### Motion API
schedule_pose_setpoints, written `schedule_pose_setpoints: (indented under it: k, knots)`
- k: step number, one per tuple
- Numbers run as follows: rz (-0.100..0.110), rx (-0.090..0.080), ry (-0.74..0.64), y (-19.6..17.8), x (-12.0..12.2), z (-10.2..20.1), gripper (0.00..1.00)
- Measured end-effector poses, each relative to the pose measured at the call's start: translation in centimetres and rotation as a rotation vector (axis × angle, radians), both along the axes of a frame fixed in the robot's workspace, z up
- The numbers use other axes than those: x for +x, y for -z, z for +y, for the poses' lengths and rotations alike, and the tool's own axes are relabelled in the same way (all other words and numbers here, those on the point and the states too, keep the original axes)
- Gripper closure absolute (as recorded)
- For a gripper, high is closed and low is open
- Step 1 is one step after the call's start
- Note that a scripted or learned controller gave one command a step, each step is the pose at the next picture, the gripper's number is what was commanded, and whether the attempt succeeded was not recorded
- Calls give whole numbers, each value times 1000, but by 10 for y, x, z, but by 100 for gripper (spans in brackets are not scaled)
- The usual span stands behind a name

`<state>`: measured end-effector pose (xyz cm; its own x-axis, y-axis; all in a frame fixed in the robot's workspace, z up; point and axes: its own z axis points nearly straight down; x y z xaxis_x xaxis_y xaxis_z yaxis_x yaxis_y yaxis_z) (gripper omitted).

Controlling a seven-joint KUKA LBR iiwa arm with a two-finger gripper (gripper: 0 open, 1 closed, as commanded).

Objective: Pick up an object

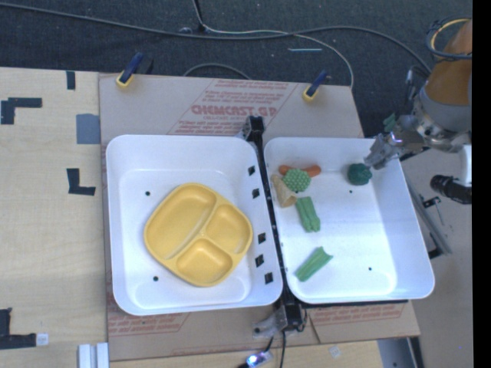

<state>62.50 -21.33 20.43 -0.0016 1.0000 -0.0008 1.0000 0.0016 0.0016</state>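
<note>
Pincer (377,156): you see it at the far right rim of the right bin (399,282), low and slanted. Whether it is released or clenched I cannot tell; the tip is too small and blurred.
Ball (358,174): dark green, round, just beside the pincer tip, to its left and a little toward you. It is probably the nearest target. It seems apart from the tip, but contact is not clear.
Other things: well to the left of the pincer lie a broccoli (298,180), a carrot (301,169) behind it, and two green pieces (308,214) (313,264) more near to you.
Tray (199,234): yellow, in the left bin (123,205), far from the pincer.
Risk one: the ball can roll. If the tip touches it from the side, it may escape to the bin wall or toward the middle.
Risk two: the pincer is very near the rim, so a descent here may strike the wall.
Risk three: if the closing is off-centre, the round ball may squeeze out.
</note>
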Motion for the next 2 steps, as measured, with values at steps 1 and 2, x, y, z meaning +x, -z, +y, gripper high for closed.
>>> schedule_pose_setpoints:
  k: [1,2]
  knots:
    - [0,1,-4,-11,11,49,100]
    - [2,2,-4,-21,18,98,100]
